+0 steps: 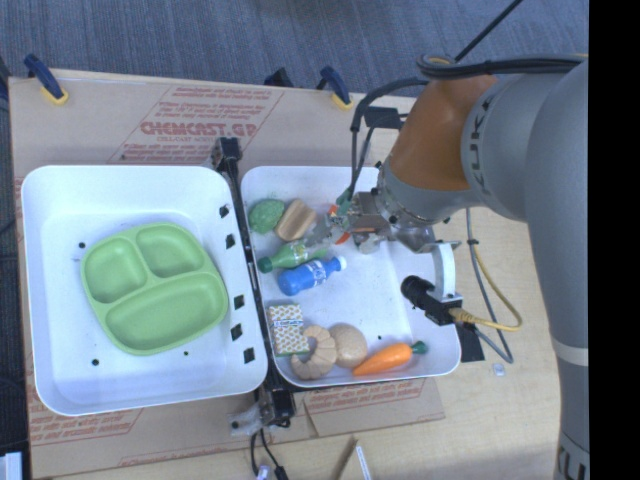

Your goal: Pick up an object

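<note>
My gripper (338,226) hangs low in the right bin (400,298), near its upper middle, under the grey arm with the orange band. Just left of it lie a tan bread-like piece (294,220), a dark green round item (267,215), a green bottle (292,257) and a blue bottle (310,275). A small orange-red bit shows right at the gripper's tip. Along the bin's front edge sit a patterned small box (287,328), a beige ring-shaped item (317,355), a tan round item (348,343) and an orange carrot (385,359).
The left bin (50,268) holds a light green divided plate (155,286). A black divider with clips (240,258) runs between the bins. A yellow cable (490,318) and a black fitting (428,300) hang at the right bin's right wall.
</note>
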